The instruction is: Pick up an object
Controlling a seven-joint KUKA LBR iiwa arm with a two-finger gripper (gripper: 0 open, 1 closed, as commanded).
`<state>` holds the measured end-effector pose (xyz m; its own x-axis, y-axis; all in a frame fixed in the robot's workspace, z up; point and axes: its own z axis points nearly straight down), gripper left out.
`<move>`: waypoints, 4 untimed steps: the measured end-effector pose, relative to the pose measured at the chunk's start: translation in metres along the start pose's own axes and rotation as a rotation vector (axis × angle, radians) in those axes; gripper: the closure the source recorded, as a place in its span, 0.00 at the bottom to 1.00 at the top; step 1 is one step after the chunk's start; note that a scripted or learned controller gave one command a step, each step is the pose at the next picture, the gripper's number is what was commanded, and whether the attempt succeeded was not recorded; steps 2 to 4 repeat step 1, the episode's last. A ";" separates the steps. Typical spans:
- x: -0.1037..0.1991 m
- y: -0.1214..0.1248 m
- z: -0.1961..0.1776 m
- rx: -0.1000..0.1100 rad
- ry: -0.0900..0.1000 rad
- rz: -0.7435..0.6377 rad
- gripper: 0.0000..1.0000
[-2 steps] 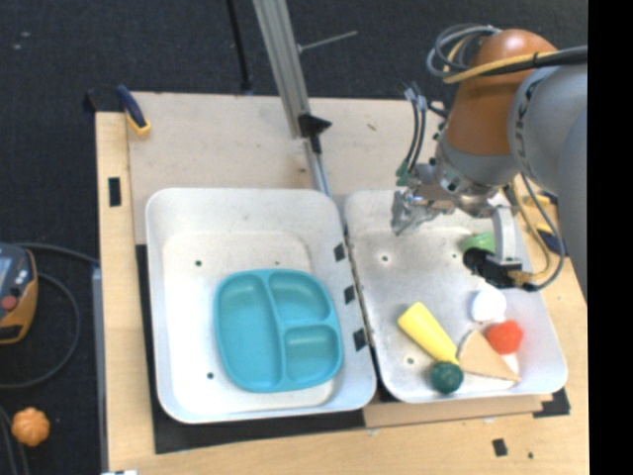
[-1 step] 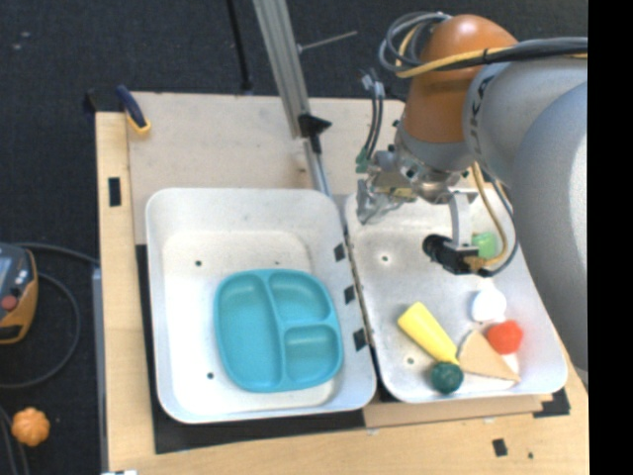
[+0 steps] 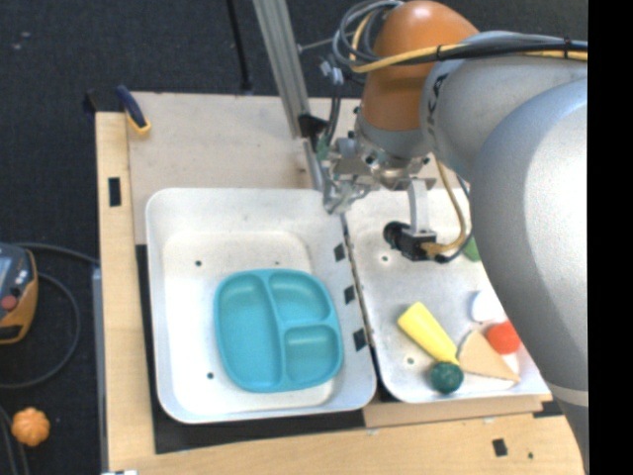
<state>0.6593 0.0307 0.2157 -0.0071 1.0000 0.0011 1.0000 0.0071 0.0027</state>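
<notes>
The hand point(image 3: 341, 194), grip state unclear, hovers well apart from the yellow block point(image 3: 427, 331).

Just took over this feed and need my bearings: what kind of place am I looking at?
Most likely a robotics lab test bench, not a kitchen. Two white bins sit on a plywood bench, toy-like items such as a yellow block and a blue divided tray lie in them, and loose cables trail over dark carpet.
</notes>
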 end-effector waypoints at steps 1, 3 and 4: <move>0.049 0.015 -0.023 -0.002 0.001 0.000 1.00; 0.049 0.015 -0.023 -0.002 0.001 0.000 1.00; 0.049 0.015 -0.023 -0.002 0.001 0.000 1.00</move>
